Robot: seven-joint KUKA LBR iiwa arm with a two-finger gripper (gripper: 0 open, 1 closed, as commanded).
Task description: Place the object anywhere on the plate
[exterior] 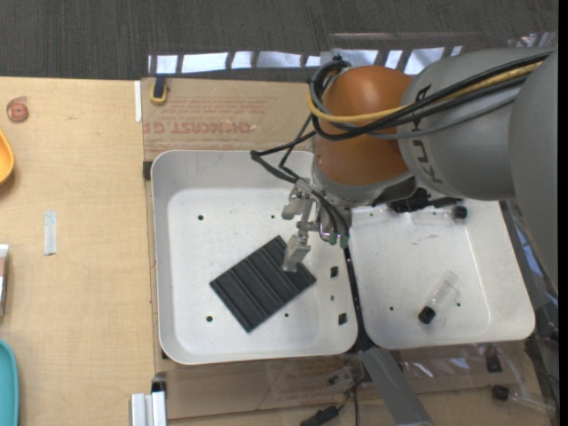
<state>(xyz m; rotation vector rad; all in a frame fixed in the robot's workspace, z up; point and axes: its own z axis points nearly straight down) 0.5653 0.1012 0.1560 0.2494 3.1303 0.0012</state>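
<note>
The arm (426, 122) is extended from the right over the junction of the two bins. The gripper (300, 238) is positioned over the left bin (177, 238), pointing down toward the plate (257, 287). Whether the fingers are apart or together cannot be told from this view; nothing is seen clamped between them.

The plate, a dark ribbed rectangle, is laid flat and askew on the bin floor, directly below and to the left of the gripper. Its upper right corner is overlapped by the gripper tip in the view; contact cannot be confirmed.

The object (437, 300), a small clear item with a dark end, is located in the right bin (497, 238), well apart from the gripper, to its right and lower in the view.
</note>
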